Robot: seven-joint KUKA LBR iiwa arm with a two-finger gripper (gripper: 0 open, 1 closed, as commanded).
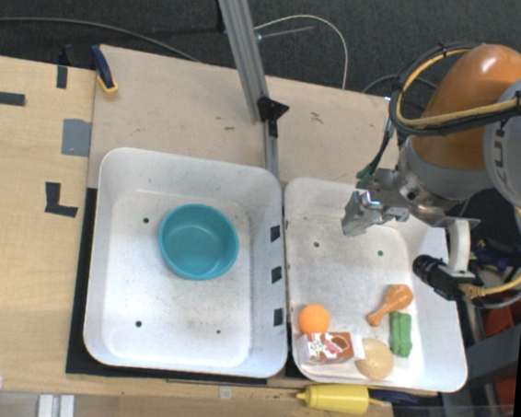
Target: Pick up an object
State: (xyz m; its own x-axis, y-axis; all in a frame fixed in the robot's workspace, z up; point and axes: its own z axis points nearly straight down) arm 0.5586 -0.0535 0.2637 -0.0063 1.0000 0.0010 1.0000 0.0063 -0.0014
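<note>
Here, candidate objects are being shown crowded in the right bin's near corner: orange ball, packet, drumstick | gripper is being held above the far end, finger spacing indiscernible | neighbours touching: a descent is being judged liable to nudge rather than grasp.

Right bin middle bare; toys crowd near corner; bowl fills left bin centre

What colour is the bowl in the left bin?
Teal, a blue-green; the bowl shows plainly in the camera view, upright in the left bin.
</note>
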